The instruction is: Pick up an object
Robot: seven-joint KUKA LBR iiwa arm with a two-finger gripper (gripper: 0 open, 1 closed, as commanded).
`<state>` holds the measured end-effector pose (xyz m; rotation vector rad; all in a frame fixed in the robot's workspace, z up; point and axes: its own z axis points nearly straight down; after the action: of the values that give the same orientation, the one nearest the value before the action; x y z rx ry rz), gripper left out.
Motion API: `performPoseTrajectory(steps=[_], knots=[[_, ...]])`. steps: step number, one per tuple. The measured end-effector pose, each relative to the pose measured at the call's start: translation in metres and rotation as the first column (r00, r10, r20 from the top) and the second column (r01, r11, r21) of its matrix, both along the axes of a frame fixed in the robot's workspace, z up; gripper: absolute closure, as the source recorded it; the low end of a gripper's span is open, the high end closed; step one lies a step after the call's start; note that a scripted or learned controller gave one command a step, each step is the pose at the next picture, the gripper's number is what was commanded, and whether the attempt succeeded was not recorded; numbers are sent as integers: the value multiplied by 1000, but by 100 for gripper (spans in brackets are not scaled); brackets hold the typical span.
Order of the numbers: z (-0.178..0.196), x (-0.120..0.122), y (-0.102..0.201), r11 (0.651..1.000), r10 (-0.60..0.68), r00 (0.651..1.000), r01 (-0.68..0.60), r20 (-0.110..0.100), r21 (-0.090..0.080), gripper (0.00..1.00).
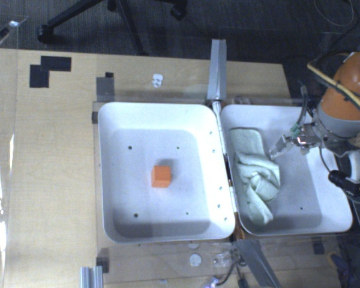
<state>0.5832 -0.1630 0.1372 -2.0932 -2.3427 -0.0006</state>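
2 white bins side by side, parted by a grey divider rail (217,71); everything below is placed against that rail. Left of it, the left bin (117,161) holds 1 small orange block (161,176), sitting alone near the bin's middle, well apart from every wall. Right of the rail, the right bin (330,218) holds a crumpled pale cloth (255,174), lying close beside the rail and running down toward the bin's near wall. The gripper (288,141) sits over the right bin, to the far side of the cloth from the rail, near its upper edge; nothing is seen between the fingers, and how far the jaws stand apart I cannot tell at this size. Handling, as judgement: the block looks light, stiff and flat-sided, so a pinch across 2 opposite faces should hold, though it could skid on the smooth bin floor if nudged off-centre. The cloth looks soft and limp; best taken at a raised fold near its middle, where it may drape and trail once lifted. No brand, label or readable writing on any item.
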Motion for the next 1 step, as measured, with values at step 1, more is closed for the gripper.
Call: performPoseTrajectory(steps=[1], knots=[[-49, 29, 1, 997, -71, 997, 71, 9, -2, 0]])
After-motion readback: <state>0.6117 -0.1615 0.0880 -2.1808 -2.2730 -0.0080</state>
